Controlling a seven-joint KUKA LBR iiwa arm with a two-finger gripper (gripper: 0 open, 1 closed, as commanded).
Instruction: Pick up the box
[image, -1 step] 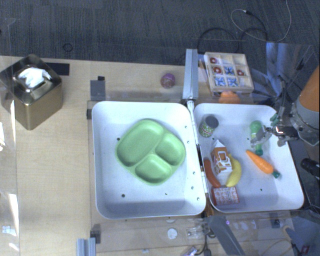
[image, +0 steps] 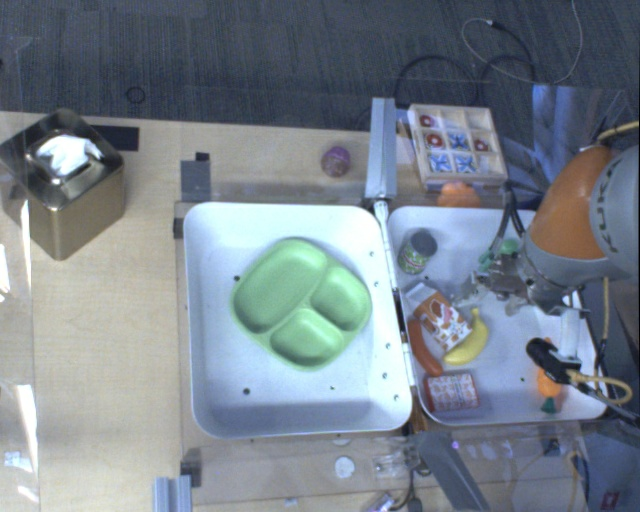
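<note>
Small red-and-white printed cardboard box (image: 441, 322) lies tilted in right white bin (image: 437, 403), touching yellow banana (image: 470, 340) at its 3 o'clock. Likely light, crushable (judgement); grip across narrow sides. Claw (image: 497, 270) state: cannot tell.

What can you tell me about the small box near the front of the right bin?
The box is a small flat carton, red and pale with blurred print, lying face up on the floor of the right bin, close to its front wall. A sausage-like piece ends by its upper left corner. The banana lies just above, apart from it.
</note>
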